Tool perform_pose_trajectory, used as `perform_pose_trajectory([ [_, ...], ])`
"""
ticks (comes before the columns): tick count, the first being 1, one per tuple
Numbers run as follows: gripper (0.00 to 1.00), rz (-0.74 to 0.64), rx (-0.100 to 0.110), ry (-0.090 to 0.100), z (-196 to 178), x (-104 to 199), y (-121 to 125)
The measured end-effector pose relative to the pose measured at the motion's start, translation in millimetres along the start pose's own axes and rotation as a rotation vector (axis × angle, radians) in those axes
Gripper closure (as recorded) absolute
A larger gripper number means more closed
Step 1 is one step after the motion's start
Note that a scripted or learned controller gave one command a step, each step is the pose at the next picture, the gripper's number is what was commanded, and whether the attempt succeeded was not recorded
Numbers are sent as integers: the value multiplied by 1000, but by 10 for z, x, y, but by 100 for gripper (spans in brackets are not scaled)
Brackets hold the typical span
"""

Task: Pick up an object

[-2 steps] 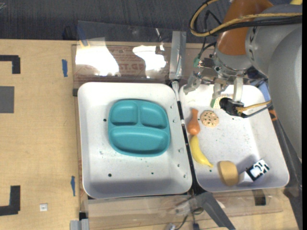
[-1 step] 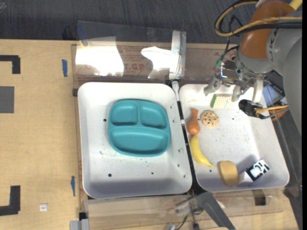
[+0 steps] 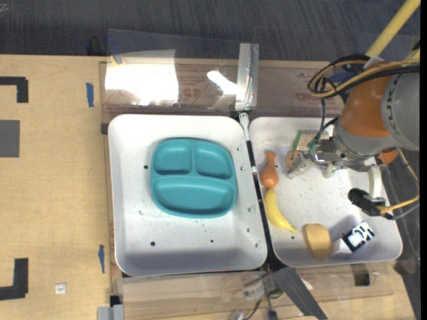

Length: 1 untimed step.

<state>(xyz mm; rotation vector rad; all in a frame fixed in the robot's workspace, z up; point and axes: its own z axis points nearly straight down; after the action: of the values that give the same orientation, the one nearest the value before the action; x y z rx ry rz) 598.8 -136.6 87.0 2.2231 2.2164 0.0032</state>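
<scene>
The gripper (image 3: 319,153) hangs low in the upper part of the right bin (image 3: 373,127), under the grey arm (image 3: 393,109) with its orange band. From above the fingers are too small and too dark to read, so I cannot tell if they are apart or together, or if something sits between them. Just to its left lies a small tan object (image 3: 294,161), maybe touching the gripper tip, and beside that a small green patterned piece (image 3: 304,140).

Along the left wall of this bin lie an orange carrot-like piece (image 3: 269,171) and below it a yellow banana (image 3: 275,211), both close to the divider between the bins. Near the front edge rests a tan rounded block (image 3: 318,239), and right of it a black and white item (image 3: 357,236). The middle of the bin floor has free space.

The left bin (image 3: 127,199) holds a teal divided plate (image 3: 194,177) in its centre, well apart from the gripper.
</scene>
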Motion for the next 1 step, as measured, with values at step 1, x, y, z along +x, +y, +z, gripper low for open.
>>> perform_pose_trajectory([
  [1,0,211,2,0,13,309,686],
])
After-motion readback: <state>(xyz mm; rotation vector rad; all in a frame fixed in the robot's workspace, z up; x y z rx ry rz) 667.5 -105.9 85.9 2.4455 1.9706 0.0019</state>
